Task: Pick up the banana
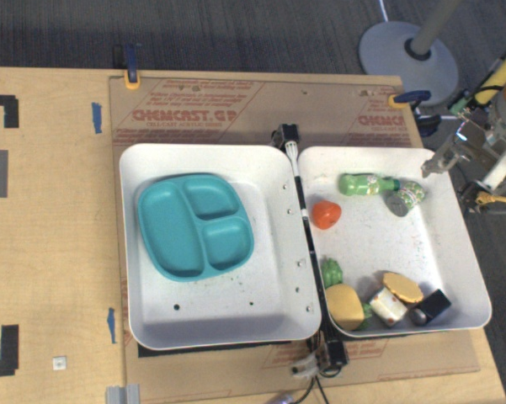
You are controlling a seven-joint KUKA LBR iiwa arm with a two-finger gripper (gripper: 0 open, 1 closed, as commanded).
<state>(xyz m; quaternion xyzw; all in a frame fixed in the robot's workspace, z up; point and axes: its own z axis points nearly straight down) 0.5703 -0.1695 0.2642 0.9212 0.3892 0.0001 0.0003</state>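
1. Camera view — the gripper (442, 160) hangs at the right bin's (455, 225) upper right rim; whether it is open or closed, I cannot tell.
2. No clear banana; a yellow item (345, 306) lies at the bin's lower left.
3. A teal tray (195, 224) sits in the left bin (269, 293).

Soft, even light falls from overhead, bright enough to show everything plainly. The two white bins (210, 162) glow close to washed out, with faint shadows tucked under their near rims. Left of them the tan bench (42, 225) looks flat and matte. The whole picture is slightly soft, grainier toward the dark floor behind.
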